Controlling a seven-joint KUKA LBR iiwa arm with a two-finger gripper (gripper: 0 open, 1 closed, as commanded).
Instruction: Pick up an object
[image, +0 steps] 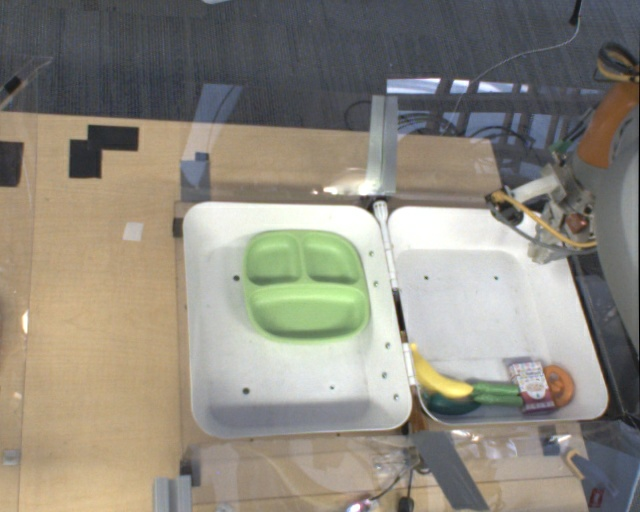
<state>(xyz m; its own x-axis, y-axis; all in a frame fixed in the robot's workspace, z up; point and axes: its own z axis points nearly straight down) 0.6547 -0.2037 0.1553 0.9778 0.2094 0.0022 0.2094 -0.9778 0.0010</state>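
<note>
We see the gripper (540, 222) at the frame's right edge, over the right bin (480, 290); jaw state we cannot tell. Banana (437, 377) lies lower right; green tray (303, 283) sits centre-left.

Bench (90, 300) under two white bins (215, 330)

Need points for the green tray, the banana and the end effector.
green tray (305, 283), camera view, on the ridge between its compartments.
banana (436, 378), camera view, middle of its yellow curve.
end effector (545, 232), camera view, on the wrist hardware above the right bin's far corner.
</note>
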